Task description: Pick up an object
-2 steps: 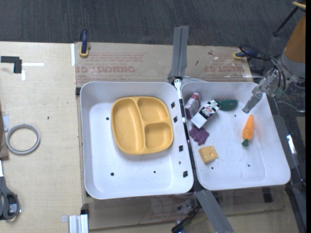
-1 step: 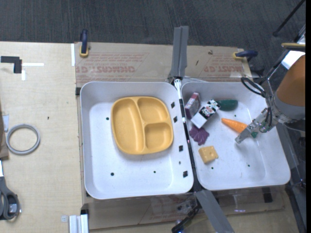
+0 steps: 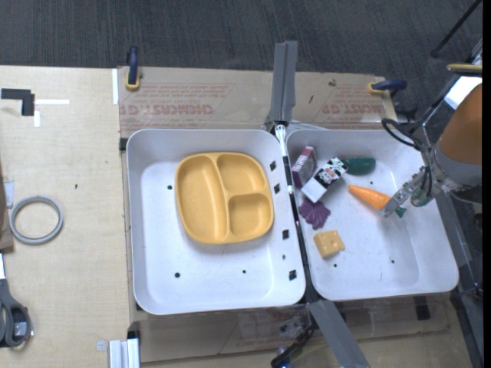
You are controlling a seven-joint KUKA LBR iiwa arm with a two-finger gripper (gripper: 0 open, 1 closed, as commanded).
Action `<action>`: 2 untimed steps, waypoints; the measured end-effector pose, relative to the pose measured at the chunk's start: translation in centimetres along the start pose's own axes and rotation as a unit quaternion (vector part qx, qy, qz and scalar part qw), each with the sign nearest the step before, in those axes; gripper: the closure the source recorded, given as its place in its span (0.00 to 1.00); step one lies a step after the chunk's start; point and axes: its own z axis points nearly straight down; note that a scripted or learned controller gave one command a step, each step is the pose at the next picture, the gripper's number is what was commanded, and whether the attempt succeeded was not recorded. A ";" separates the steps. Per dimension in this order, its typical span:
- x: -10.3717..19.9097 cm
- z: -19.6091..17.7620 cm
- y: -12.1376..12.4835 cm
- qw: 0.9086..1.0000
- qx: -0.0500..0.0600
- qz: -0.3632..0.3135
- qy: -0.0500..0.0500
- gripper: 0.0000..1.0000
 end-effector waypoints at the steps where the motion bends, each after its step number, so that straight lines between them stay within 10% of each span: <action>1: 0.6 -10.2 3.6 0.999 0.000 -0.037 0.002 1.00; 2: 3.1 -13.5 4.0 0.992 0.002 0.130 0.002 1.00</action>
